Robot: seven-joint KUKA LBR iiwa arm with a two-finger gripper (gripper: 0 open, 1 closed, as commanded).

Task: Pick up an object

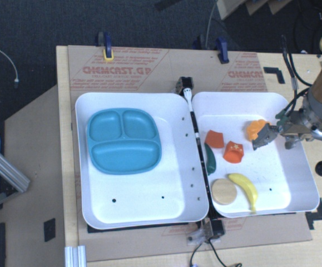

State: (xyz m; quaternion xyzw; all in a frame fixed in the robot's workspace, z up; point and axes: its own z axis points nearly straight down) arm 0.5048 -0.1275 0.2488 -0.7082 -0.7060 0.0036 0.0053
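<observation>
In the right-hand shallow white plastic bin (pixel 294 166), I see the small objects gathered toward its left half, while the hand (pixel 267 136) hangs low over the bin's far right part, just beside a rounded orange toy fruit (pixel 254 128). I cannot tell from this slanted view whether the hand is open or closed; nothing is visibly between its parts, so I judge it to be carrying nothing.

The orange fruit is the nearest candidate for the pick. I judge it light, stiff and smooth, likely moulded plastic; its rounded body may squirt sideways, so I would take it across its widest middle.

Left of it lie a red blocky toy piece (pixel 214 139) and a red pepper-like toy with a pale spot (pixel 233 152), close together but apart. Both look hard and glossy.

Nearer to me lie a curved yellow plastic banana (pixel 246 188) and a flat tan disc resembling a biscuit (pixel 224 192), touching or nearly so. The disc sits low and would be awkward to grip.

A dark green slender object (pixel 210 158) lies against the bin's left wall.

The left white bin (pixel 149 204) holds a blue three-compartment plastic plate (pixel 124 141). Both bins rest on a brown paper-covered bench (pixel 149 65).
</observation>
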